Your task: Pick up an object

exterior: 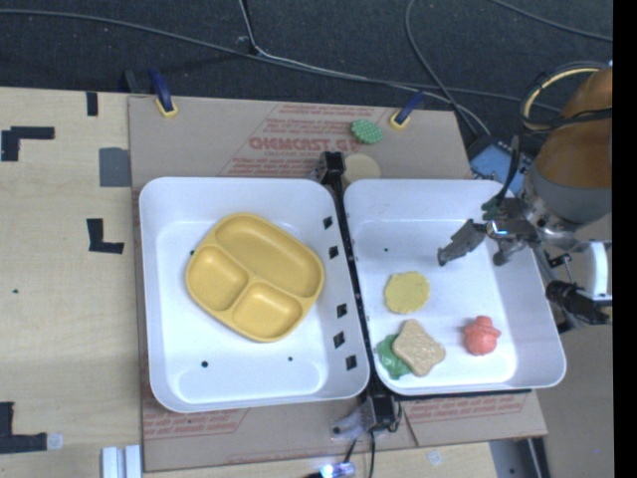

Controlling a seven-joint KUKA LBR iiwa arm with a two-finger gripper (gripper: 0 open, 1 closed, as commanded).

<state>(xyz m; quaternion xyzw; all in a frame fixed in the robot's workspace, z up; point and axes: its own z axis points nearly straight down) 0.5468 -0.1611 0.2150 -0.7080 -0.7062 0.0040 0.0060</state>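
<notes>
The right bin [518, 371] holds a round pale yellow piece [407, 292], a tan sandwich-like piece [417, 348] lying on a green leaf [388, 358], and a red strawberry-like piece [481, 336]. My gripper [481, 245] hangs over the upper right part of this bin, its two dark fingers spread apart with nothing between them. It is above and to the right of the yellow piece and clear of all the pieces.
The left bin [164, 207] holds a yellow divided plate [254, 276]. A green dotted piece [366, 129] lies on the cardboard behind the bins. A black divider [341, 257] runs between the bins. Cables cross the dark floor at the back.
</notes>
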